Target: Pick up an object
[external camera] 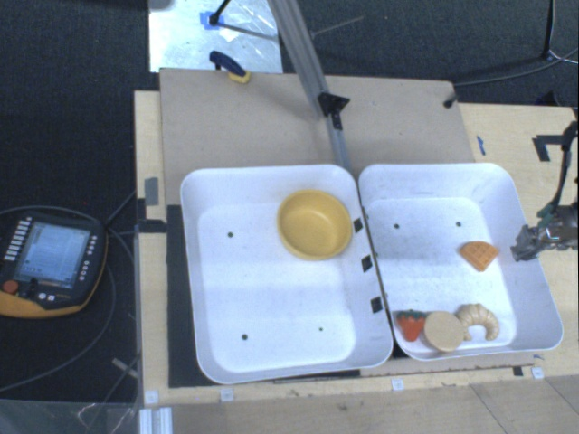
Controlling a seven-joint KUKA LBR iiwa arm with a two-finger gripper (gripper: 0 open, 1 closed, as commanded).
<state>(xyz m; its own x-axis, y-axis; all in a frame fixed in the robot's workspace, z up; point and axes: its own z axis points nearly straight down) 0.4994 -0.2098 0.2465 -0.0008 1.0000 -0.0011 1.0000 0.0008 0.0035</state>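
Observation:
In the left bin (217, 333) a yellow bowl (314, 224) stands upright near the back right corner. The right bin (425, 188) holds an orange wedge-shaped piece (479, 255) toward its right side. Along its front wall lie a red strawberry-like toy (411, 325), a round beige disc (443, 331) and a pale croissant (479, 320), close together. My gripper (532, 241) hangs at the right bin's right rim, a short way right of the orange wedge and apart from it. I see nothing in it.
A tripod leg (303, 52) slants down to the back wall between the two bins. A teach pendant (45, 265) lies on the floor at the left. Brown board (271, 116) stretches behind the bins.

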